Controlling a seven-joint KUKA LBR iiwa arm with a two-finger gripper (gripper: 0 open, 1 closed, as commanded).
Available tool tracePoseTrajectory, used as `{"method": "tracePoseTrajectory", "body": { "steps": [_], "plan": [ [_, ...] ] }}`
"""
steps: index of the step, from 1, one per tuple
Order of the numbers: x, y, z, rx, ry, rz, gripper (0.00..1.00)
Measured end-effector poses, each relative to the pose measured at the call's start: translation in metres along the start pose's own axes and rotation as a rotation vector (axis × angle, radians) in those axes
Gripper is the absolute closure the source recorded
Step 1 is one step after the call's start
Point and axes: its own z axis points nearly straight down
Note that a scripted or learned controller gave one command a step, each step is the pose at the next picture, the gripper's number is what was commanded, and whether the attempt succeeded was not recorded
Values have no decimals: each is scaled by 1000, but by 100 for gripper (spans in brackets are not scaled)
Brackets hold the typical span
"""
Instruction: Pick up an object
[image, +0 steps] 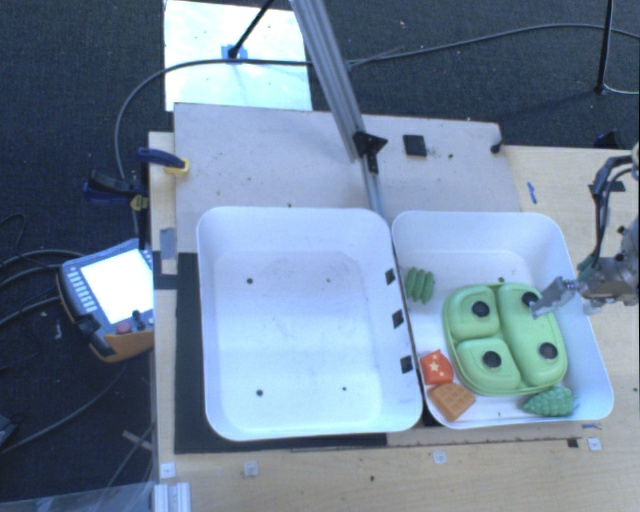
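Five toys, right bin

Five items lie in the right bin (480, 232). Green four-cup tray (505, 340), centre: looks light, rigid, slick; best taken by its rim. Gripper (552, 298) at its far-right edge; jaw state cannot be told. Around it: ridged green piece (420, 285), orange block (436, 367), cracker (452, 401), green cone (548, 402).

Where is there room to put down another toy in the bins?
The left bin has bare floor from wall to wall. In the right bin, the far strip behind the green tray is free. Its near edge is crowded: orange block, waffle piece and bumpy green toy. The gripper hangs over the tray.
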Motion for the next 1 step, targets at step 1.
{"method": "tracePoseTrajectory", "body": {
  "steps": [1],
  "plan": [
    [0, -1, 62, 3, 1, 3, 0]
  ]
}}
